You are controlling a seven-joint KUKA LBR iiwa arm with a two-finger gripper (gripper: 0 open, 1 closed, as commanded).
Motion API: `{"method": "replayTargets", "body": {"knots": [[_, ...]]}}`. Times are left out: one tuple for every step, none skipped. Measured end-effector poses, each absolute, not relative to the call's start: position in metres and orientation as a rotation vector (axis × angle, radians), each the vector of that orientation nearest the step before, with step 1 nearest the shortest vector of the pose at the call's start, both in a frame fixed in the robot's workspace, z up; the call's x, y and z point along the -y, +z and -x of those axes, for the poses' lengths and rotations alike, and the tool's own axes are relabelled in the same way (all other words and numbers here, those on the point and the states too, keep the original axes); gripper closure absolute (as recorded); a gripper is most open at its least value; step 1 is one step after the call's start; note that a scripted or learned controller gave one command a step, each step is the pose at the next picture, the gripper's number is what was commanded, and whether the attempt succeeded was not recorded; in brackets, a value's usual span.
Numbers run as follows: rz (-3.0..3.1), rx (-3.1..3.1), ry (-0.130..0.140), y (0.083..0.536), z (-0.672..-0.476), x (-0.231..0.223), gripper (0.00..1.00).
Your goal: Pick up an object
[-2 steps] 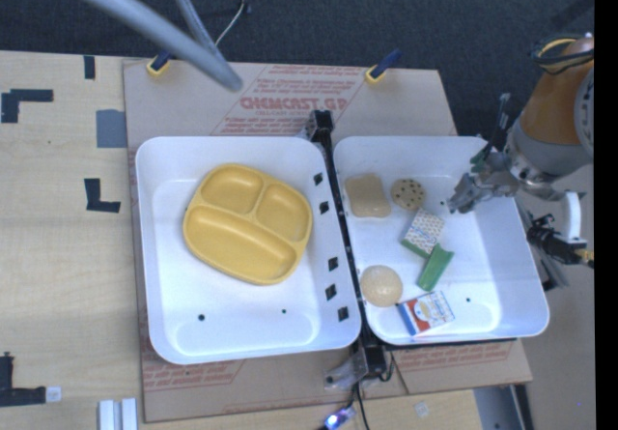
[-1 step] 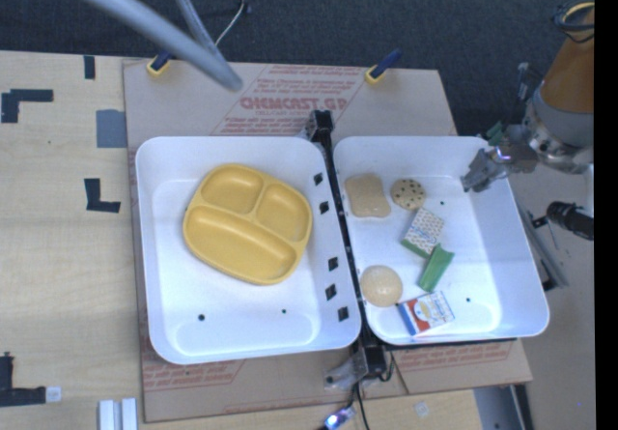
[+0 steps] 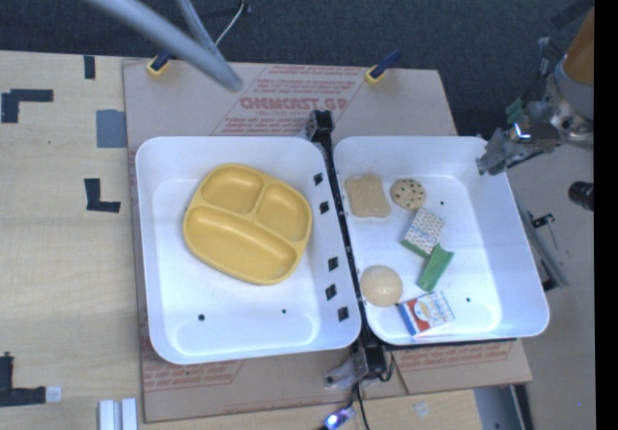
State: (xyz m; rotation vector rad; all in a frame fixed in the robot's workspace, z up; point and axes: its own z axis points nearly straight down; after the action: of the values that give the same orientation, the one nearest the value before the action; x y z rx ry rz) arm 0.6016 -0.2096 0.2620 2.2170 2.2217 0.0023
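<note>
Your gripper [image 3: 494, 159] sat at the right bin's [image 3: 512, 254] upper right rim, its arm cut off by the frame edge. Whether its jaws were wide or narrow, you could not tell; they were too small and blurred. Below and to the left of them lay a cookie [image 3: 407, 192], a tan slab [image 3: 367, 196], a patterned packet [image 3: 424, 229], a green block [image 3: 435, 267], a pale ball [image 3: 380, 285] and a red-and-blue box [image 3: 426, 311], its print unreadable. Farther left, a yellow tray [image 3: 248, 222] filled the left bin [image 3: 164, 254]. Red cardboard lettering [image 3: 292, 102] read partly "CHEMCAST".
</note>
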Motion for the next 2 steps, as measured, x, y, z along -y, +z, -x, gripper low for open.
{"method": "replayTargets", "body": {"knots": [[-2.217,-2.227,-0.001,0.25,-0.608,0.158,1.0],[-2.217,-2.228,-0.001,0.253,-0.607,0.111,1.0]]}}
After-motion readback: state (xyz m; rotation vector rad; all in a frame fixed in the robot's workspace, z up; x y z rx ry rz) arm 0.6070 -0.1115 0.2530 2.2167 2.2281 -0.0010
